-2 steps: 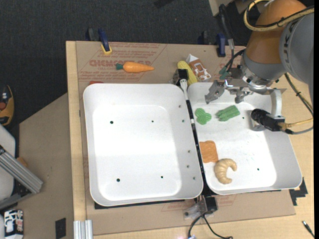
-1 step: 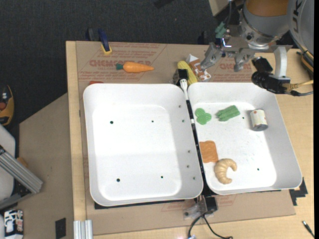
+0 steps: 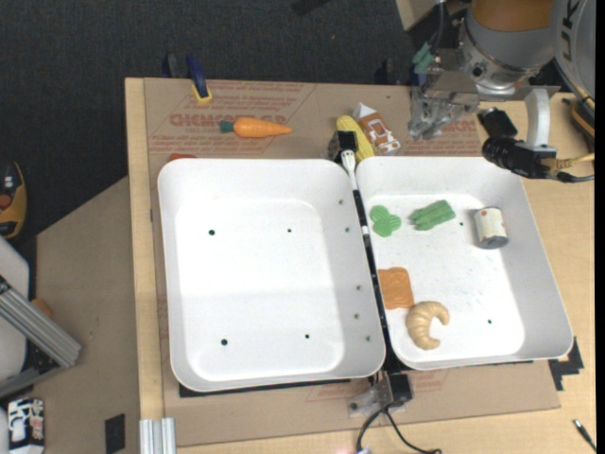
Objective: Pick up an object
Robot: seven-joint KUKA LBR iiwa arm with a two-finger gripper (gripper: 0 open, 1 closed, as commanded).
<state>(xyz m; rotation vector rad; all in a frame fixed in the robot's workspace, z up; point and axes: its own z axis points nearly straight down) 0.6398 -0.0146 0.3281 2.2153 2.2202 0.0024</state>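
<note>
My gripper hangs above the far edge of the right bin, fingers pointing down, with nothing between them. Inside that bin lie a round green piece, a green pickle-shaped piece, a small white and grey cylinder, an orange square slab and a tan croissant. The gripper is well behind all of them, nearest the green pickle-shaped piece.
The left bin sits beside the right one. On the cardboard behind the bins lie a carrot, a blue and yellow clamp, a yellow banana-like item and a small brown packet.
</note>
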